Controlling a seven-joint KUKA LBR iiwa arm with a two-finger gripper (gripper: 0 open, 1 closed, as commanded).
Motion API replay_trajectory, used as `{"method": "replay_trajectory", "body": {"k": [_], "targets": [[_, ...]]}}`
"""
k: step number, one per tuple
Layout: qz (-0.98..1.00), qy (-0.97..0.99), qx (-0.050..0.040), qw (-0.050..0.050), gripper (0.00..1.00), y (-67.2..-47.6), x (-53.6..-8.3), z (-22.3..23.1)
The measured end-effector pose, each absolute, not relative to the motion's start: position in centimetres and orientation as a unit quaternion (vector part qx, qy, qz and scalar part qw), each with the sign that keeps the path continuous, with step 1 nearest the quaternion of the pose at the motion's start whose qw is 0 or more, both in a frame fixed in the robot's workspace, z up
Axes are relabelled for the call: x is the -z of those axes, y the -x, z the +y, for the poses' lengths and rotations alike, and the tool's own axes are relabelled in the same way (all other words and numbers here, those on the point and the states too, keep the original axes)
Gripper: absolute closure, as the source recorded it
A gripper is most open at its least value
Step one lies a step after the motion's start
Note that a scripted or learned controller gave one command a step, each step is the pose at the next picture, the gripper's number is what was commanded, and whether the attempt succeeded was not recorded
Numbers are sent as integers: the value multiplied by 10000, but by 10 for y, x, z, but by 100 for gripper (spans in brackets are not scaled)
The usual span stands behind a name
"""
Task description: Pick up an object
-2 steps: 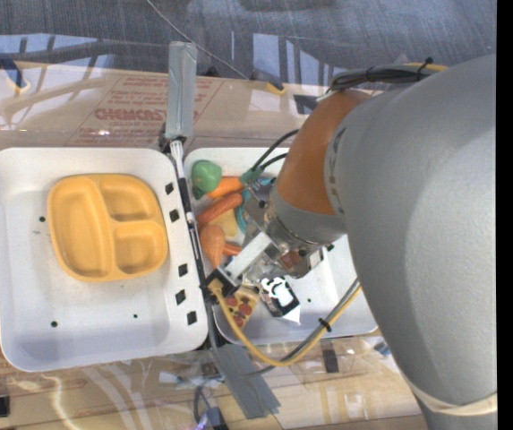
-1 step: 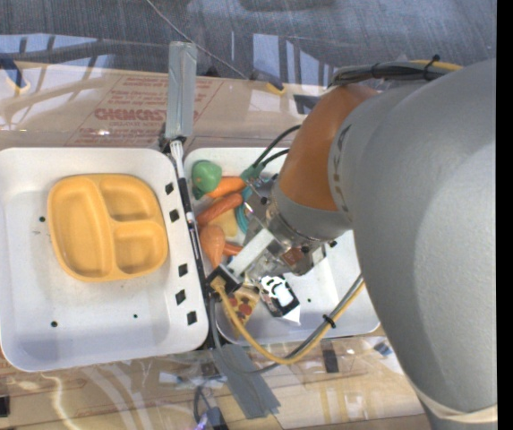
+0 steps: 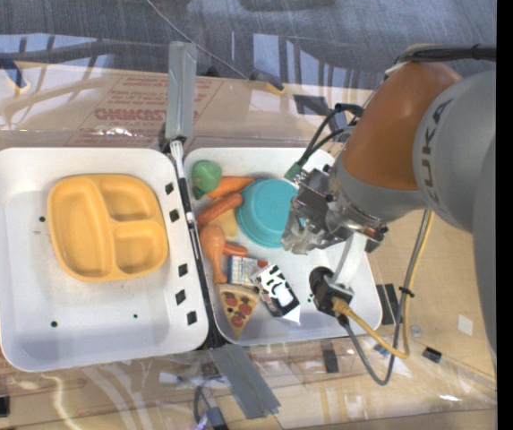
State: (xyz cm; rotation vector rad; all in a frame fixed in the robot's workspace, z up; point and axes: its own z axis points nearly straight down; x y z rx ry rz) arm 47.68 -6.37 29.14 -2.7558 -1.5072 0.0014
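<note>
My gripper (image 3: 303, 233) hangs low in the right bin (image 3: 363, 316), at the right edge of a teal bowl (image 3: 267, 210). Left of the bowl lie a green ball (image 3: 206, 176), two orange carrots (image 3: 226, 195) and an orange drumstick-shaped toy (image 3: 213, 247). Toward the bin's front sit a pizza slice toy (image 3: 237, 307), a small red-and-blue item (image 3: 243, 267) and a black-and-white packet (image 3: 277, 291). The arm's grey and orange body covers the bin's right side.
The left bin (image 3: 23, 330) holds a yellow divided plate (image 3: 106, 225). A grey divider strip (image 3: 179, 97) runs between the bins. A black and yellow cable (image 3: 363, 330) dangles over the right bin's front corner. Cardboard lies behind the bins.
</note>
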Motion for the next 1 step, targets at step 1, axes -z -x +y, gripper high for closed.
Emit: {"method": "replay_trajectory", "body": {"k": [1], "targets": [[-3704, 9288, -45, 30, 100, -481, -189, -12]]}}
